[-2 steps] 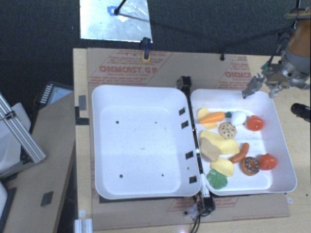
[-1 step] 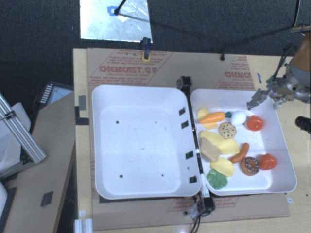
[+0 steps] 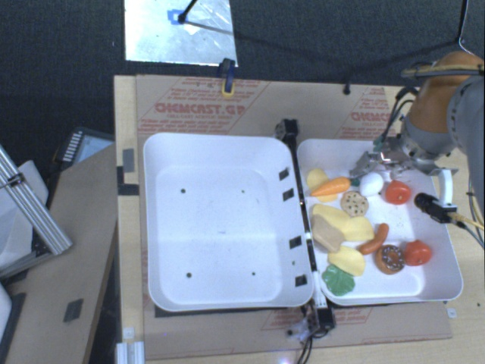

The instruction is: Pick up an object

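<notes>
A wooden table (image 3: 91, 226) bears two shallow white bins side by side; the right bin (image 3: 447, 279) is the landmark here. The left bin (image 3: 220, 226) sits touching its left wall. The grey arm (image 3: 447, 101), orange-banded, reaches in over the right bin's far right corner, bent downward, its gripper (image 3: 379, 160) low above the bin's far end. Whether the gripper is spread or pressed together cannot be told, and nothing visibly sits in it. Toy foods crowd the right bin. The likeliest target, a white egg (image 3: 371, 183), lies just beneath the gripper, beside a carrot (image 3: 330, 188) and tomato (image 3: 397, 193). A clean pick likely needs centring over the egg, clear of neighbours.
</notes>
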You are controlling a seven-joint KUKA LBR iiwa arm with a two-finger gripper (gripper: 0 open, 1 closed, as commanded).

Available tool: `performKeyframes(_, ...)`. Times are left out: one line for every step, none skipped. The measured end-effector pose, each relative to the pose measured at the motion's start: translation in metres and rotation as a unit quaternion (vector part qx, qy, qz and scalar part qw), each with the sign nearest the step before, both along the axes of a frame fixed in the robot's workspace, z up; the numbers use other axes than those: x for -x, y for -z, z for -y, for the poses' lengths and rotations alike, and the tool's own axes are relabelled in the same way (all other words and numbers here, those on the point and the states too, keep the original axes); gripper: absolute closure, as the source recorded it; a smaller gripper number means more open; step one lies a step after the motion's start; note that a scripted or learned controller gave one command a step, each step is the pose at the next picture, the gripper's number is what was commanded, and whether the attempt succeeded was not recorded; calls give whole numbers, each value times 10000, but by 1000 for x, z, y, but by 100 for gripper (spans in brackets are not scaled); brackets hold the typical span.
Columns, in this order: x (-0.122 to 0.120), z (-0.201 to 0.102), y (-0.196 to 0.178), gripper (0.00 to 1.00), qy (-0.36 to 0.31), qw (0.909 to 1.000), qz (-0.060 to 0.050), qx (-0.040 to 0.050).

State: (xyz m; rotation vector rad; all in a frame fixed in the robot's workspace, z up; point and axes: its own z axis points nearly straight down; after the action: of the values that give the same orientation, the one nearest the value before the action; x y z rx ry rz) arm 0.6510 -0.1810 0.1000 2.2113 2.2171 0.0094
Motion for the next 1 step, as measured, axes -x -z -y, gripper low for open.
performKeyframes(75,-33,16,0,8,10000,-82,-28)
